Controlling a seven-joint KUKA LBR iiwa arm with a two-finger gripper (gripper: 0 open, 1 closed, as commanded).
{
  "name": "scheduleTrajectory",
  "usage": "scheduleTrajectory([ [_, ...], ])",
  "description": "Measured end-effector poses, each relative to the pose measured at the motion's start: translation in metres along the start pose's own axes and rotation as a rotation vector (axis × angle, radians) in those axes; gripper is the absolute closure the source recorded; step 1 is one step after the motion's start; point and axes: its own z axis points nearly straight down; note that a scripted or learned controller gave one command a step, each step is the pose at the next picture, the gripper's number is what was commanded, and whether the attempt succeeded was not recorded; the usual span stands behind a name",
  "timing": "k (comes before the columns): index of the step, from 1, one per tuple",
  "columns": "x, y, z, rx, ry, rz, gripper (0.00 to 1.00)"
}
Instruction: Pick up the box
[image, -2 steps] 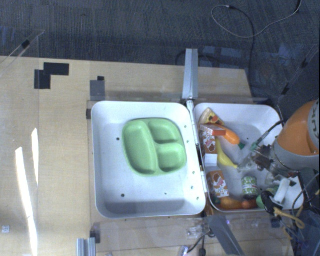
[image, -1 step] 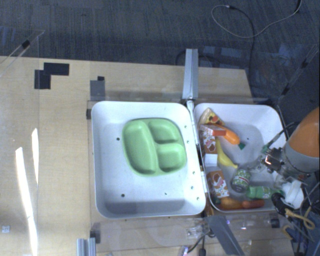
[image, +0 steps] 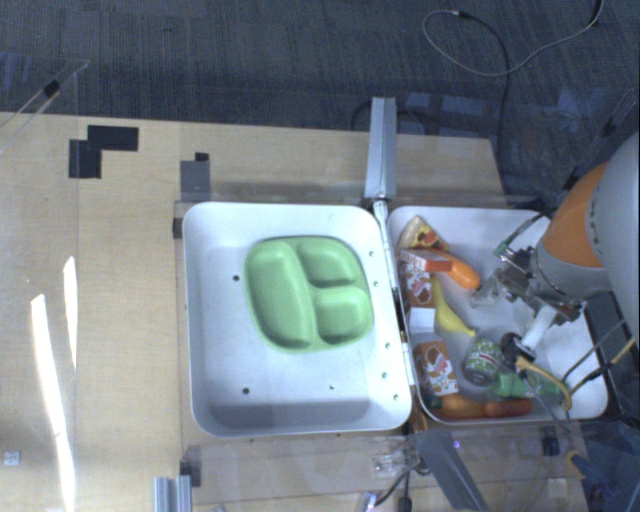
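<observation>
claw (image: 500, 282): seen over the upper half of the right bin; whether it is spread or pressed together cannot be told
arm (image: 590, 235): grey with an orange band, entered from the view's right, directly behind the claw
carrot (image: 460, 272): orange, laid just left of the claw in the view; contact with the claw cannot be told
banana (image: 447, 312): yellow, found near the claw, below and left of it
green can (image: 483, 362): laid on its side, below the claw, toward the bin's near wall
green piece (image: 515, 385): seen below the claw, just right of the green can; too blurred to be named
red-and-white box (image: 416, 272): placed left of the claw, past the carrot, against the bin's left wall, apart from the claw
printed packet (image: 420, 238): set up and left of the claw, in the bin's far left corner
brown box (image: 435, 366): laid flat, below and left of the claw, just left of the green can, apart from the claw
orange and red pieces (image: 485, 407): lined along the near wall, well below the claw
right bin (image: 470, 225): white, shallow, crowded on its left side
left bin (image: 215, 380): white, set beside the right bin, well left of the claw
green tray (image: 305, 292): three compartments, laid mid left bin, well apart from the claw
worktop (image: 110, 300): pale wood, both bins carried on it
</observation>
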Motion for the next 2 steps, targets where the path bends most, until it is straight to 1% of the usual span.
scheduleTrajectory([
  [1, 0.053, 0.043, 0.001, 0.003, -0.003, -0.059, 0.0],
  [2, 0.085, 0.08, -0.07, 0.003, -0.002, 0.053, 0.0],
])
